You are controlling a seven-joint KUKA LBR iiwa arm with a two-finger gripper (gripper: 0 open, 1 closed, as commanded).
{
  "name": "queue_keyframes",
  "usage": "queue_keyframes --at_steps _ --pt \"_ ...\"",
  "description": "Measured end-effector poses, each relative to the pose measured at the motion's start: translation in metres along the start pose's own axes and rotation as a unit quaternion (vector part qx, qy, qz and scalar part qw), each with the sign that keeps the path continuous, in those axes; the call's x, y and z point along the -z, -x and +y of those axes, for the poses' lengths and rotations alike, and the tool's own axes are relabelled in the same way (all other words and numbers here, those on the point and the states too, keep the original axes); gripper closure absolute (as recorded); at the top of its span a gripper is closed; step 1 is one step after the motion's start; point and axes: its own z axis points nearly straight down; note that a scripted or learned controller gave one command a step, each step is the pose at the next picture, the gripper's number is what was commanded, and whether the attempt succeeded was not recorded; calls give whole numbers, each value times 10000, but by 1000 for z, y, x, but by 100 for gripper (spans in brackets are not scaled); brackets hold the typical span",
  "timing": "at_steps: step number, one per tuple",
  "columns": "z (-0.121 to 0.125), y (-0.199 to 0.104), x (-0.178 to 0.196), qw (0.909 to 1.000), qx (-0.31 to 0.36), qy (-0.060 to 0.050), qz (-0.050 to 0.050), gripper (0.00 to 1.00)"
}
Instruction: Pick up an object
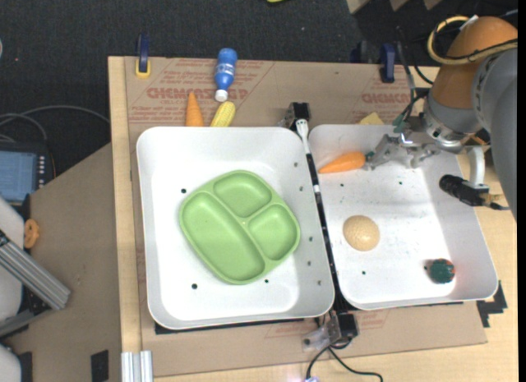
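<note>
Right now the jaws (393, 147) sit low in the right bin (460, 286), near its back wall, just right of the orange carrot (342, 162) lying at the bin's back left; can't tell if they're spread or pressed together, and nothing shows pinched between them. Same bin also has a tan egg-shaped thing (361, 232) near the middle and a small dark green object (441, 270) at the front right, both well apart from the jaws. Left bin (164, 290) holds a green divided plate (239, 226); behind the bins on the tabletop (271, 85) lie a blue-capped bottle (224, 73), a second carrot (193, 111) and a yellow corn cob (223, 113).
</note>
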Motion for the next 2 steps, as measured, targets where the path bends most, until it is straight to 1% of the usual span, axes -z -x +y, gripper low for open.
queue_keyframes --at_steps 1,2 --pt "-2 -43 -2 10000 -75 30 -22 0" --pt "-2 -49 -2 10000 -79 35 -42 0"
